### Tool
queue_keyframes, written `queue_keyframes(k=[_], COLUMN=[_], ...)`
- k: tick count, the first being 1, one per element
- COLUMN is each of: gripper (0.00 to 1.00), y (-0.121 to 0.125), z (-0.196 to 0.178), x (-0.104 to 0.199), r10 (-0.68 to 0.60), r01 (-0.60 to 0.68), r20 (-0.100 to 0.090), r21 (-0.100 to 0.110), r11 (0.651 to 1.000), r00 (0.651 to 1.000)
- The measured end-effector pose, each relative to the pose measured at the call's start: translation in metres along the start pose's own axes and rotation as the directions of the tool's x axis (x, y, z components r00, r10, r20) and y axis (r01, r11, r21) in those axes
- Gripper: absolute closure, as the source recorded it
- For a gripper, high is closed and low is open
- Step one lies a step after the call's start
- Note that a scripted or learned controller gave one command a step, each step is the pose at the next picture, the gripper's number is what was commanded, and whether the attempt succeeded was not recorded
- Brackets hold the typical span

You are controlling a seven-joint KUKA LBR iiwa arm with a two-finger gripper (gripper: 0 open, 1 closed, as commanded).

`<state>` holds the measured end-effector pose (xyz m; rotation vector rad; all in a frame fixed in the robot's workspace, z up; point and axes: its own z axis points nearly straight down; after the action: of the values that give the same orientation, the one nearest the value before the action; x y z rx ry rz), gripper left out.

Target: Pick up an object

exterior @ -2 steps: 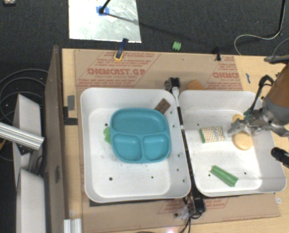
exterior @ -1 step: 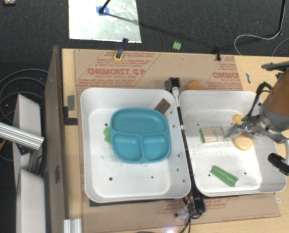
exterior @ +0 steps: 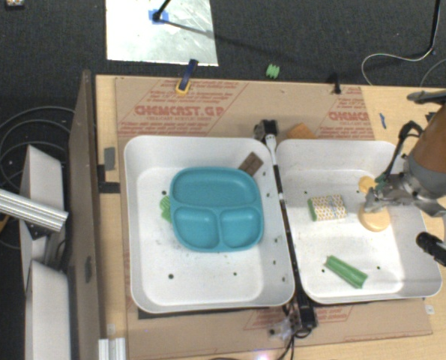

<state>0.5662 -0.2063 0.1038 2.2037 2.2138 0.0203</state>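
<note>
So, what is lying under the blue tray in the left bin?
A green object sticks out from under the left edge of the blue tray, and a brown piece shows at its upper right corner. The tray covers the rest of them and the floor of the left bin.

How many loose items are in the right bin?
3: a speckled block mid-left, a green stick near the front, a tan piece by the gripper, which may hide more.
</note>
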Motion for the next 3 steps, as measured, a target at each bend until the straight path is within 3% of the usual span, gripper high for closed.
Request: queue_keyframes(k=[1,2,3], gripper=[1.00,1.00,0.00], y=[-0.007,0.042,0.040], z=[-0.107,-0.086,-0.087], x=[-0.001,0.000,0.000], r10=[0.000,-0.002,0.000], r01=[0.000,0.002,0.000], r20=[0.001,-0.002,-0.002], r21=[0.010,0.016,0.019], r11=[1.000,1.000,1.000], r00=[1.000,1.000,1.000])
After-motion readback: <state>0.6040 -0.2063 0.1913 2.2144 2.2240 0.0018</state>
